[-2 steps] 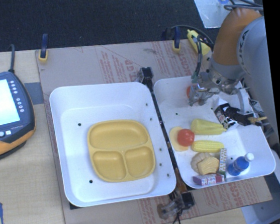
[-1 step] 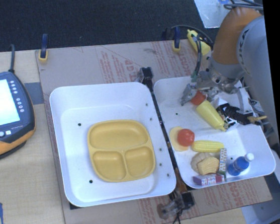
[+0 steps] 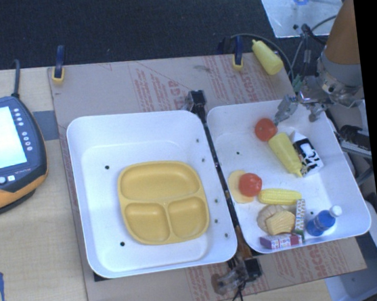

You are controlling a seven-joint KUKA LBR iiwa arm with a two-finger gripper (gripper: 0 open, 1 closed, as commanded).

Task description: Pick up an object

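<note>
Gripper (image 3: 291, 108) sits over the far right corner of the right bin (image 3: 353, 187), just beside the red ball (image 3: 265, 129), nothing visibly between its fingers; can't tell if they're spread or closed. Yellow bottle (image 3: 285, 153), corn cob (image 3: 279, 196), tomato (image 3: 250, 184) and blue bottle (image 3: 320, 222) lie in the same bin. Left bin (image 3: 96, 205) holds a yellow divided tray (image 3: 162, 202).

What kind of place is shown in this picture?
Probably a robotics lab bench for grasping tests: two white bins side by side, toy food such as a plastic corn cob, and a handheld control tablet for the arm.
</note>
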